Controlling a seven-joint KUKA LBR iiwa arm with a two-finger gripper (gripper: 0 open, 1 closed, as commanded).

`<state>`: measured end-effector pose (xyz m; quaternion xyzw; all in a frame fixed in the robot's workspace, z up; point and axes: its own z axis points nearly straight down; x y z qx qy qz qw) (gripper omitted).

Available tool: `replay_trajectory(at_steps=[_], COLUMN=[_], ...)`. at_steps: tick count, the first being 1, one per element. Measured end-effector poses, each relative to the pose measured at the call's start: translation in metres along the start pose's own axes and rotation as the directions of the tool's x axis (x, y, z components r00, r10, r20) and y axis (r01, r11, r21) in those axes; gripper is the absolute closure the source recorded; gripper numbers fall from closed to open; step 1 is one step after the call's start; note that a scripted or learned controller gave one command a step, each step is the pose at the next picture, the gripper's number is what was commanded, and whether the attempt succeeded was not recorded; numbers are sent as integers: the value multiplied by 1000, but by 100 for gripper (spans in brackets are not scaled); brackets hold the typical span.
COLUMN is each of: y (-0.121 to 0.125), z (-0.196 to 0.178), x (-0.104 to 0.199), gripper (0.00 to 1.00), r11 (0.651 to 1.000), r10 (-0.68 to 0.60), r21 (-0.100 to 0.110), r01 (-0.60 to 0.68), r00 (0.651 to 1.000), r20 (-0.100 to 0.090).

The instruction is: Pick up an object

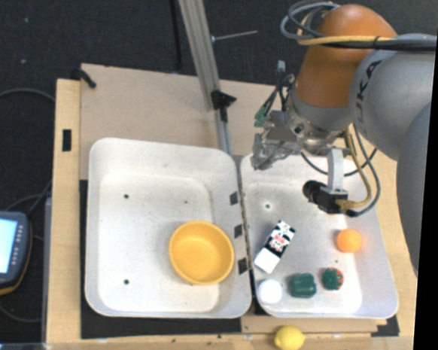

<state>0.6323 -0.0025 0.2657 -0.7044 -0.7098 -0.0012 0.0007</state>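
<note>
Jaws (264, 157) hang above right bin's (379, 292) far-left corner, arm bent downward.

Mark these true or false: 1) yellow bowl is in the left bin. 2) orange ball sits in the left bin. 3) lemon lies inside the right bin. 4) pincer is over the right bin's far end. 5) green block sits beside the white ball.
1) True: the yellow bowl is in the left bin.
2) False: the orange ball is in the right bin.
3) False: the lemon lies on the bench outside it.
4) True: the pincer is there.
5) True: green block beside white ball.
</note>
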Motion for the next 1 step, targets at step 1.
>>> replay_trajectory(at_steps=[1], y=[-12], z=[10], x=[59], gripper=[100], r11=[1000], r10=[0], r21=[1], r01=[0], r00=[1000], r20=[2])
